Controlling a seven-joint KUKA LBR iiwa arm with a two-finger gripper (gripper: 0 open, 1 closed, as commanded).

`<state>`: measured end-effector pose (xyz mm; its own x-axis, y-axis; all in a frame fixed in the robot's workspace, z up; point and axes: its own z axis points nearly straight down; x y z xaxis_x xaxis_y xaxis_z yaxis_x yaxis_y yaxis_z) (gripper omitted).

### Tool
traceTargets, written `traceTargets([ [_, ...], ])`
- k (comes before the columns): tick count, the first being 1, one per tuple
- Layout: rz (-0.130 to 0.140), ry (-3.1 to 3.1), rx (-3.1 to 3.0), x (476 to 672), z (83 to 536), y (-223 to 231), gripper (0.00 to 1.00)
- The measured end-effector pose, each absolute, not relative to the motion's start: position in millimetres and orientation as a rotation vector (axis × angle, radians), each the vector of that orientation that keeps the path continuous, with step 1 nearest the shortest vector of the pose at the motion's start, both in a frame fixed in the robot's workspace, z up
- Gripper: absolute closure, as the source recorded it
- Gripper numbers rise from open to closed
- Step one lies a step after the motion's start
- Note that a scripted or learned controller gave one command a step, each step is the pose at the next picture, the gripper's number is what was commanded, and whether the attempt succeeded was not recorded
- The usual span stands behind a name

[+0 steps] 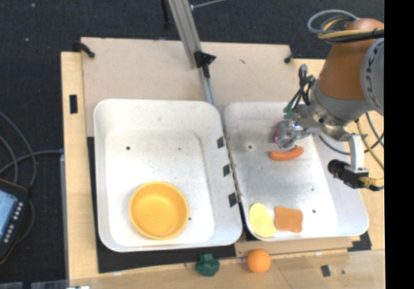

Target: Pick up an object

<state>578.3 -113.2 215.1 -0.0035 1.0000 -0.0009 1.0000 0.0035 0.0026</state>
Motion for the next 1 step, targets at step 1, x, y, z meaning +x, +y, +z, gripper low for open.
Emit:
traceTargets([
  [1, 0.001, 2.228, 2.215, 571.8, 213.1, -68.3, 1.0],
])
